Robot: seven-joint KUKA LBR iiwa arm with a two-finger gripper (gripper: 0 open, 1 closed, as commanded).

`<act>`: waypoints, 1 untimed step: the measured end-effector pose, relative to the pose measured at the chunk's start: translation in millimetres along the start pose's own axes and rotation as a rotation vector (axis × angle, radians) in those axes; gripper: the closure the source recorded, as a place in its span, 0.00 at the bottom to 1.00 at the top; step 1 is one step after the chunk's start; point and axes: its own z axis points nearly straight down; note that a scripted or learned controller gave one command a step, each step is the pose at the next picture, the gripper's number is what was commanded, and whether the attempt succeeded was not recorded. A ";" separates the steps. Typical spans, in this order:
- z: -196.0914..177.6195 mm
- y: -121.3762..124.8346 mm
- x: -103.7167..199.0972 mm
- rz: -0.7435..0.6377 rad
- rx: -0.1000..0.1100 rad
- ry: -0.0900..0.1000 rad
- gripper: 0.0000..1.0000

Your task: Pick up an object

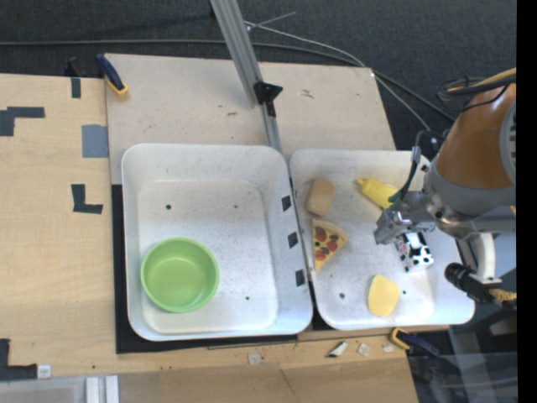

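White plastic forms the 2 shallow bins that sit side by side on the desk (193, 99). The left bin (201, 162) holds a green bowl (179, 274) in its near left corner. The right bin (352, 309) holds several small things: a tan block (319, 196) near its far left side, a pizza slice toy (326, 243) just below that block, a yellow squeeze bottle (377, 191) lying tilted toward the far middle, and a pale yellow rounded piece (383, 295) near the front edge.

The arm (474, 154), grey with an orange band, reaches in from the right and hangs over the right bin. Its gripper (401, 229) sits low over the right half of that bin, just below and to the right of the yellow squeeze bottle, which lies right beside it, perhaps touching at its lower end. A small black and white piece (417, 252) shows just under the gripper; what it is cannot be told. The pale yellow rounded piece lies near the gripper on the front side, clearly apart. The pizza slice toy and the tan block lie to the gripper's left, also apart. Whether the gripper is released or clenched cannot be told from this view, and nothing can be seen grasped in it.
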 end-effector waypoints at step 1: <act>-58.1 -7.1 5.7 0.000 -0.002 0.000 1.00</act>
